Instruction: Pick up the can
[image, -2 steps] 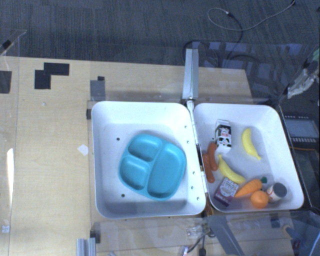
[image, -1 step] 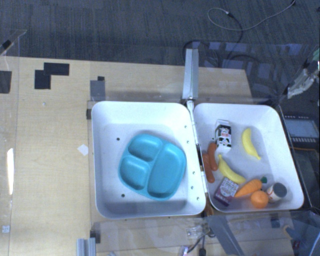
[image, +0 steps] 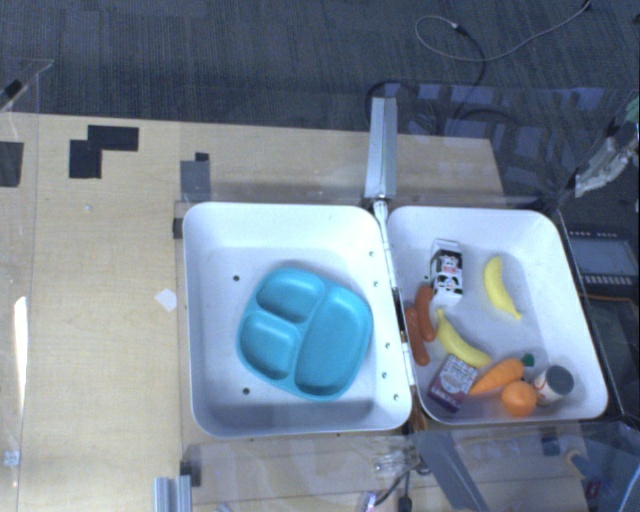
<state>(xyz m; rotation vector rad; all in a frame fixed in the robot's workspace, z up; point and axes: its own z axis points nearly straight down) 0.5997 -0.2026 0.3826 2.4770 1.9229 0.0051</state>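
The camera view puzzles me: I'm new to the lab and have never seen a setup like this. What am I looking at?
This is a single picture from a fixed camera above a wooden bench, looking down at a slant. Two shallow white bins sit side by side. The left bin holds a blue divided plate. The right bin holds toy food: two bananas, a carrot, an orange, sausages, a small black-and-white carton, a dark packet, and a can in the near right corner. The robot's job is to pick up that can. At the upper right edge, a pale part of the machine reaches in; nothing is held.
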